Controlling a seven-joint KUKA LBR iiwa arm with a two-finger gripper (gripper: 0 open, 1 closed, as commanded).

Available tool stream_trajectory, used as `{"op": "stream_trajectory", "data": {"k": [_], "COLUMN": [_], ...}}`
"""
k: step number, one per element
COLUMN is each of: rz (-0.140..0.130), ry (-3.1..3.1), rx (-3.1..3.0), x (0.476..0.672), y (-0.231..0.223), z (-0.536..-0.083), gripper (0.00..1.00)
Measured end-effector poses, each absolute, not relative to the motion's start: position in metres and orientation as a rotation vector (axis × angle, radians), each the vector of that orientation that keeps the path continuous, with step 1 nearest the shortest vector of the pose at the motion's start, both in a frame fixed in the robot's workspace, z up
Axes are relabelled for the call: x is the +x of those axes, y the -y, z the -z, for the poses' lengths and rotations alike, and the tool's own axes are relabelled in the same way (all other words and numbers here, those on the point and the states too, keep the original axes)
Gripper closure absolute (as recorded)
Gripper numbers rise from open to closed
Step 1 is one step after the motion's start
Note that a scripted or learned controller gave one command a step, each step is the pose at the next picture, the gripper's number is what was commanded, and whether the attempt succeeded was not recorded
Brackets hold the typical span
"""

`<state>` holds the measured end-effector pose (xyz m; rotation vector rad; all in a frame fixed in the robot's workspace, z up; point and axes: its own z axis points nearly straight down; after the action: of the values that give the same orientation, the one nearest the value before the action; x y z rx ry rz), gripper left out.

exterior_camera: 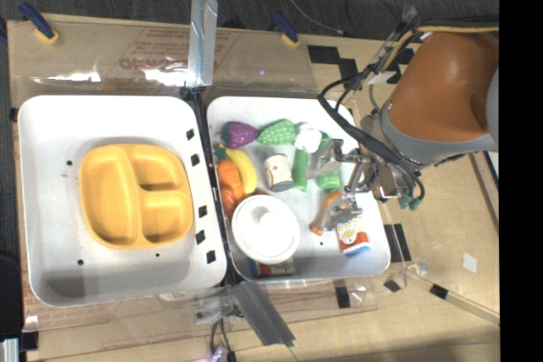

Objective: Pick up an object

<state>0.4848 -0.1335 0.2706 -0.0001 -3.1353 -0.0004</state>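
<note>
Glossy plastic tray (136, 192) — smooth white bins (51, 131)

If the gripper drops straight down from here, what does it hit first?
Likely the small carton with red and blue print in the right white bin, just under the gripper; the orange carrot-like piece lies beside it. Depth unclear.

A divided tray (136, 192) lies in the left bin (34, 182) (the right bin (254, 108) holds the clutter (280, 169)).
</note>
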Motion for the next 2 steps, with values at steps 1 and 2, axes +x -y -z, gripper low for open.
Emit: {"op": "stream_trajectory", "data": {"k": [1, 2], "rz": [0.008, 0.006], "ry": [3.085, 3.086], "rx": [0.551, 0.565], "x": [0.56, 0.616], "y": [0.164, 0.146], "z": [-0.126, -0.113], "gripper": [0.0, 0.0]}}
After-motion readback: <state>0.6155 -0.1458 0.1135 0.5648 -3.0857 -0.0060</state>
